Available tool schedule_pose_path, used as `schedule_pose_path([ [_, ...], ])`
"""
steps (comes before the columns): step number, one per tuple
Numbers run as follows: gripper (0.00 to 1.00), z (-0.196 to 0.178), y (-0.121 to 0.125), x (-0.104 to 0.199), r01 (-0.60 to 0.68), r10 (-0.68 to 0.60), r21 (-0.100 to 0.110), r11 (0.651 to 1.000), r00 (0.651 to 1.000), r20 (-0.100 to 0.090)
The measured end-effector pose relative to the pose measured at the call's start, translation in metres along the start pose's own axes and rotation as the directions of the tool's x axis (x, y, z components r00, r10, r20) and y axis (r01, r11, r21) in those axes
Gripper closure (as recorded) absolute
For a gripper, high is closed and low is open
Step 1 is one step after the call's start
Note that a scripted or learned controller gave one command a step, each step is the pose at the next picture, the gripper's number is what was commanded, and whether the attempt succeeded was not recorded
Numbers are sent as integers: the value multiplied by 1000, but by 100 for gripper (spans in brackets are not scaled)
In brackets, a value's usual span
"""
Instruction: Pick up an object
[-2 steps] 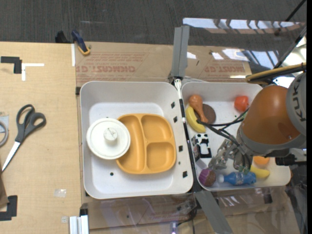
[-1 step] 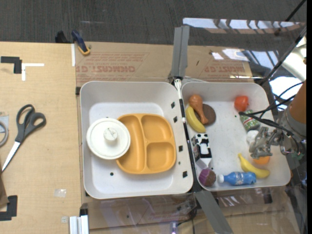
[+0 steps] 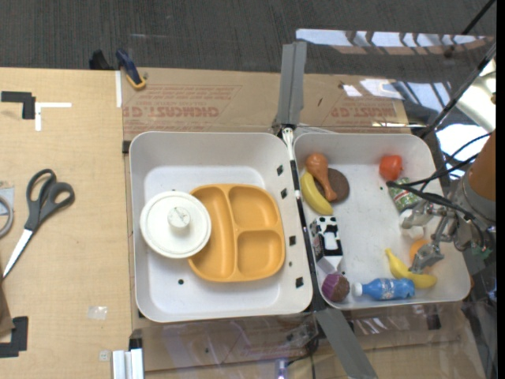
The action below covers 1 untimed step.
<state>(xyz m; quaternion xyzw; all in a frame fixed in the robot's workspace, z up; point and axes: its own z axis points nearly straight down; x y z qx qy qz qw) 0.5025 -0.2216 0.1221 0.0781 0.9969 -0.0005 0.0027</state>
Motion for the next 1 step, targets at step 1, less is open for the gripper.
schedule_pose_path([
  [1, 0, 22, 0, -5, -14, 14, 0, 1000, 1000, 2],
])
